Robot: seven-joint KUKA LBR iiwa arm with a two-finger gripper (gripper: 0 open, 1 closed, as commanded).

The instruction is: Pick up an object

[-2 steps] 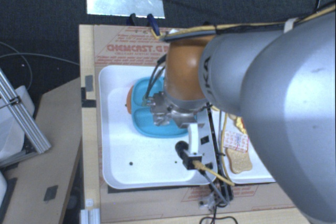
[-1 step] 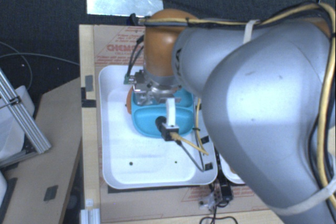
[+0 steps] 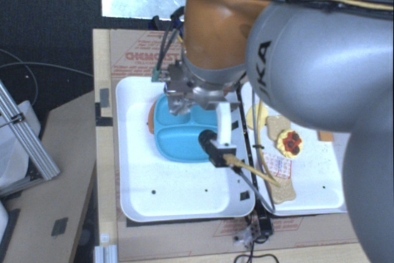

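While two shallow white bins (image 3: 141, 194) lie before you, one glossy blue divided plastic tray (image 3: 178, 138) sits at nine o'clock; the gripper (image 3: 178, 105) fingers' state cannot be told.

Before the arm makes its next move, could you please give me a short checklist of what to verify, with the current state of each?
1. Tool positioned over a target: ok, it sits over the blue tray in the left bin.
2. Something held by the tool: cannot tell, the wrist hides it.
3. Tray fully inside the left bin: ok.
4. Orange item at the tray's left edge, reachable: cannot tell, mostly hidden.
5. Cable clear of the bin wall: not ok, it drapes across the divide between bins.
6. Toy pizza and other items in the right bin: ok, apart from the tool.
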